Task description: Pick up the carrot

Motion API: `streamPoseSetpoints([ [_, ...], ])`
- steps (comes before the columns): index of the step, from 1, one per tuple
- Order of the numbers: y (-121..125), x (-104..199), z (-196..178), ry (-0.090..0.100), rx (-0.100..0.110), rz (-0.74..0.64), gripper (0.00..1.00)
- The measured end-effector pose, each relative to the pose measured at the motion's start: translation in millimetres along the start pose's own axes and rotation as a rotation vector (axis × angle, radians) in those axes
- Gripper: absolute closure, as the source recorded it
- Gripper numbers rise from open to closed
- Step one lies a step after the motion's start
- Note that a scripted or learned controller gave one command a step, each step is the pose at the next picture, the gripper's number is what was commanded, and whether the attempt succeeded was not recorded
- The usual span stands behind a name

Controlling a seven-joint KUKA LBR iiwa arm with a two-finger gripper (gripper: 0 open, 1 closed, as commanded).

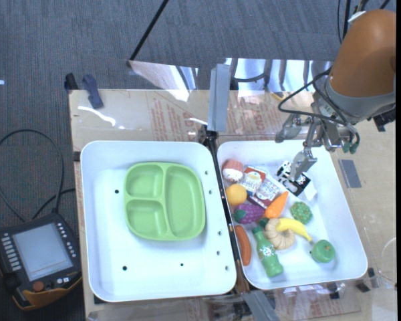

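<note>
The carrot (277,205) is a short orange cone lying in the middle of the right bin (347,219), between a purple grape bunch (249,213) and a green broccoli piece (301,212). My gripper (299,170) hangs over the far part of that bin, up and to the right of the carrot and apart from it. It sits just above a small black-and-white item (293,176). Nothing shows as held.
Around the carrot lie a yellow lemon (236,194), snack packets (260,182), a banana (293,228), a green bottle (268,254), a green apple (323,250) and a long red-orange piece (242,244) by the bin's left wall. The left bin (100,266) holds a green divided plate (164,200).
</note>
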State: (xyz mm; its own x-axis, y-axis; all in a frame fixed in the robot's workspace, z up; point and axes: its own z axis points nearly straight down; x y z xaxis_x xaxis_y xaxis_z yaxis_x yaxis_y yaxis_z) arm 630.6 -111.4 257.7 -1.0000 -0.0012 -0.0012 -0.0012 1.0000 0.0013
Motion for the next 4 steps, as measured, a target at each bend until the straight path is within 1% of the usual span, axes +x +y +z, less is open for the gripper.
streamPoseSetpoints([
  [1,11,37,117,-0.013,0.004,-0.166,0.0],
  [2,4,38,139,0.024,-0.01,-0.198,0.0],
  [3,-53,1,71,-0.031,0.011,-0.112,0.0],
  [4,-9,65,170,0.013,-0.007,-0.181,0.0],
])
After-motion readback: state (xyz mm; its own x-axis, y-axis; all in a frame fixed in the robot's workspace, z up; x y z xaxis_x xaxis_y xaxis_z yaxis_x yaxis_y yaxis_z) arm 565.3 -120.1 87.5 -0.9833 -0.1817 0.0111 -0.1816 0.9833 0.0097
